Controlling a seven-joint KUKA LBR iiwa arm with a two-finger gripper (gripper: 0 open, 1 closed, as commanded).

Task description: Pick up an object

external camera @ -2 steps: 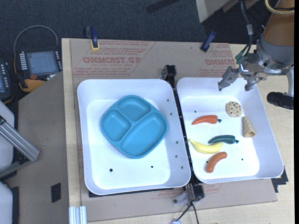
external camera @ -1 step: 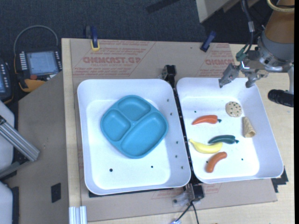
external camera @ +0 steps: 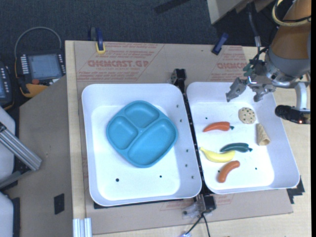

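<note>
The cookie (external camera: pixel 247 115) lies in the right bin (external camera: pixel 281 177), just below the gripper (external camera: pixel 246 91), whose jaws are spread wide and hold nothing. Left of the cookie lies a red pepper (external camera: pixel 217 127); below it, a cone (external camera: pixel 262 134).

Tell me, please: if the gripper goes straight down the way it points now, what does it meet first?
Probably the bare floor of the right bin. The gripper hangs open over its upper part, up-left of the cookie, which looks just off that line, though depth is unclear.
</note>
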